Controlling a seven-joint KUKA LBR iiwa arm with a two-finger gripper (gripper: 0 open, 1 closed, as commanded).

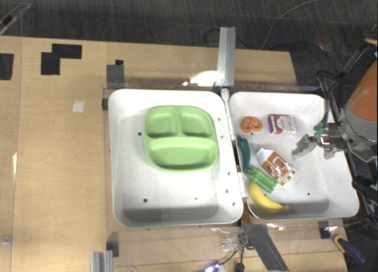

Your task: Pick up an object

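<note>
No writing on the packs can be read from here; the print is too small and blurry. The small box (283, 124) is dark pink and white and lies near the back of the right bin (339, 200). Left of it, close by, sits a little orange ball-like toy (251, 125) with dark marks on it. In the middle of that bin lies a white and orange snack packet (277, 167), tilted, with brown pictures on its front. A green stick-shaped thing (260, 179) lies just beside the packet, touching its lower left edge, and a yellow banana (267, 199) lies in front of that, near the front wall. A dark green thing (243, 152) lies along the left wall of this bin. The left bin (127, 200) holds one thing, a light green plate (180, 137) with three parts: two small ones at the back and one big one at the front. All three parts are bare. The grey arm comes in from the right, and its claw (313, 144) hangs over the right side of the right bin, well apart from the packet and the box. Its two fingers look spread apart, with nothing between them.
</note>
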